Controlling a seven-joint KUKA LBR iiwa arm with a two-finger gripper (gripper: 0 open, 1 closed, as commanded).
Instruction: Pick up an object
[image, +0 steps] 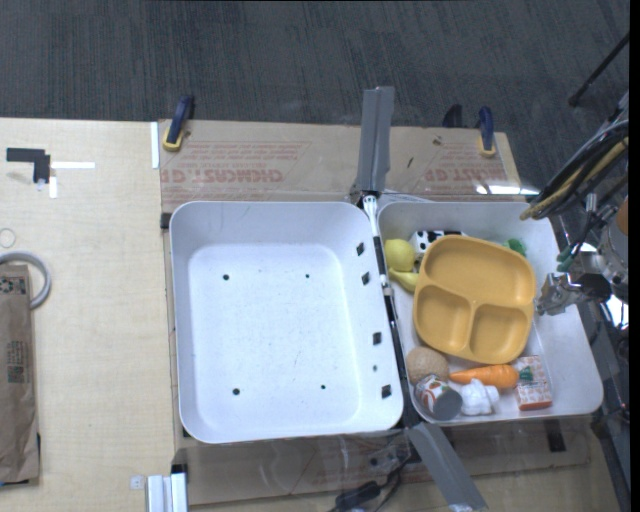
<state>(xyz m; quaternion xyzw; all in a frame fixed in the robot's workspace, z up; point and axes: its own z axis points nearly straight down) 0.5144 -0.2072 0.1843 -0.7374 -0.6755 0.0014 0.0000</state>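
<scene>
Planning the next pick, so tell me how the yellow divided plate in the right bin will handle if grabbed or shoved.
The yellow divided plate looks like stiff moulded plastic, probably light for its size. It rests tilted on other toys, so a push would likely rock or slide it. Its smooth raised rim seems the only hold.

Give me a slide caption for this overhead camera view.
Gripper poised at the right bin's edge beside a yellow divided plate and toy carrot.

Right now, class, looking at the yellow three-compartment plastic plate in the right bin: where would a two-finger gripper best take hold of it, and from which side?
Grip the yellow three-compartment plastic plate by its raised rim at the right edge, coming from the right, where the gripper already is. The plate is too wide to span, and its thin upturned lip there looks exposed, whereas the orange carrot toy crowds its near edge.
</scene>
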